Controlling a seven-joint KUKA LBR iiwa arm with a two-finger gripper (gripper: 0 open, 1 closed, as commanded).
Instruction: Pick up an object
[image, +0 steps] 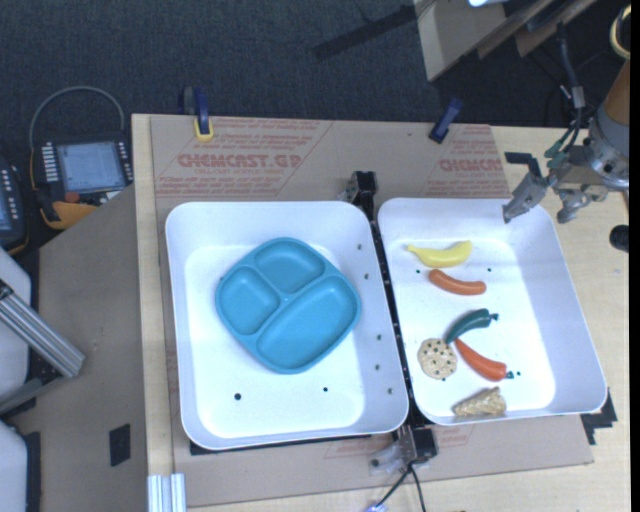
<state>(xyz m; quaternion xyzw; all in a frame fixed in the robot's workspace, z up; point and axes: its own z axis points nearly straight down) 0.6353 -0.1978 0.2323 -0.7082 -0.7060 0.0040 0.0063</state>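
One banana (441, 254) below-left of gripper (545, 202).

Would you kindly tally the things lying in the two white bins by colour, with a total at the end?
Blue: 1, the divided plate
Yellow: 1, the banana
Orange-red: 2, the sausage and the carrot
Dark green: 1, the pepper
Tan or beige: 2, the cookie and the bread piece
Total: 7

My arm (612, 130) runs off the right edge (only wrist and fingers in frame); the green toy (470, 323) hides one end of the orange chilli (482, 361)
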